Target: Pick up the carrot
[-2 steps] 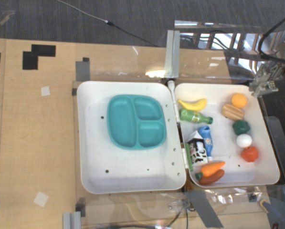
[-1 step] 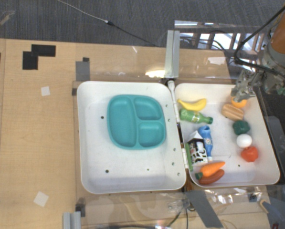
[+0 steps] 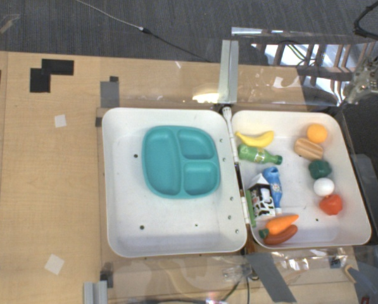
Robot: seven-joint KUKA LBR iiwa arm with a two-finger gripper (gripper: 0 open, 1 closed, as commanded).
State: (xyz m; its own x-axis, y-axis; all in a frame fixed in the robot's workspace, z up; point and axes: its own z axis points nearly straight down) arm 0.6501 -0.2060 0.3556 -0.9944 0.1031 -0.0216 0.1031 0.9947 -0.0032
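The carrot [image 3: 282, 223] is seen in the right bin [image 3: 352, 232], near that bin's front edge and toward its left side, lying almost level with its thick end to the left. It is pressed against a dark red sausage-shaped piece [image 3: 281, 235] that lies just in front of it. Just behind the carrot a small carton [image 3: 262, 199] with a black and white pattern is placed against the bin's left wall, and a blue bottle [image 3: 275, 185] is laid beside it. Farther back, a green bottle [image 3: 258, 155] and a banana [image 3: 255, 138] are found near the left wall. Along the right side of the same bin an orange [image 3: 316, 133], a brown bun [image 3: 309, 148], a dark green piece [image 3: 320, 168], a white ball [image 3: 323, 186] and a red tomato [image 3: 331, 204] are lined up, well apart from the carrot. A teal divided plate [image 3: 179, 161] is set in the left bin [image 3: 122, 223]. Both bins are carried by the wooden tabletop [image 3: 43, 189]. The gripper [image 3: 365, 84] is made out dimly beyond the right bin's far right corner, well apart from the carrot; whether it is spread or closed cannot be told.
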